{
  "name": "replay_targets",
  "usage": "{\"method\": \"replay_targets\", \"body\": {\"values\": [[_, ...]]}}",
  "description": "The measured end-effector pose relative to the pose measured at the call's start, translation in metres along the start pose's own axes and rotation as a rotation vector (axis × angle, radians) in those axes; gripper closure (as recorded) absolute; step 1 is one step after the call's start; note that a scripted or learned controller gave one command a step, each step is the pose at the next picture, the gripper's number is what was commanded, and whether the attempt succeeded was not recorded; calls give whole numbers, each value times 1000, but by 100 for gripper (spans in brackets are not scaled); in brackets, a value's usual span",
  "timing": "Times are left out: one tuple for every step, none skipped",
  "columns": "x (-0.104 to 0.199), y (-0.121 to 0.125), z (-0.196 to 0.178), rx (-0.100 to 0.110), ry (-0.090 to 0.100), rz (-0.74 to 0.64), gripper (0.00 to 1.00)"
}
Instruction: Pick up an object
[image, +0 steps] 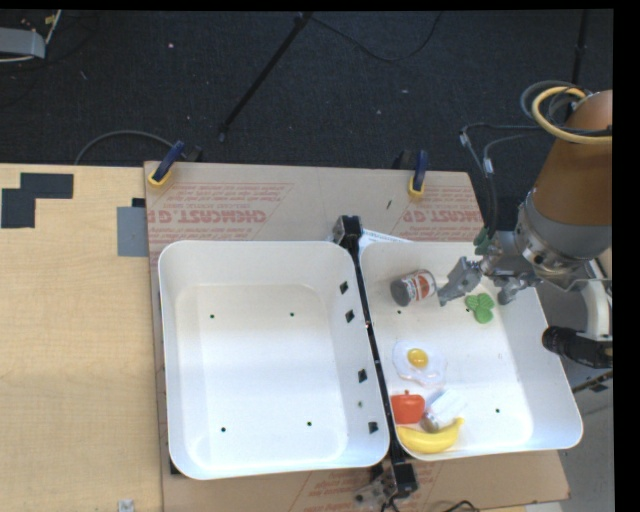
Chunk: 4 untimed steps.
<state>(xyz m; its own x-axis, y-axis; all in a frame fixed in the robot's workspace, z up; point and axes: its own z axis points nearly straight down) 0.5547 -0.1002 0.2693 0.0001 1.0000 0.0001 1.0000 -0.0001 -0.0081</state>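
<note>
My gripper (487, 287) hangs over the back of the right bin (545, 400), open, its two grey fingers spread apart with nothing held between them. A small green toy (482, 309) lies on the bin floor just below the gap. Left of the left finger, a grey can with a red label (413, 288) lies on its side. Toward the bin's front sit a fried-egg toy (417, 359), a red piece (407, 407), a white piece (446, 403) and a yellow banana (433, 438).
The left bin (180, 300) stands beside the right one, with a black divider strip (362, 340) between them. Both rest on a cardboard sheet (280, 205) held by two clamps. The arm's body (575, 190) rises at the right edge.
</note>
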Motion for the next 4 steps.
{"method": "replay_targets", "body": {"values": [[0,1,-4,-8,0,0,0],[5,2,39,-5,0,-1,0],[2,1,82,-4,0,-1,0],[9,-5,130,-3,1,-1,0]]}}
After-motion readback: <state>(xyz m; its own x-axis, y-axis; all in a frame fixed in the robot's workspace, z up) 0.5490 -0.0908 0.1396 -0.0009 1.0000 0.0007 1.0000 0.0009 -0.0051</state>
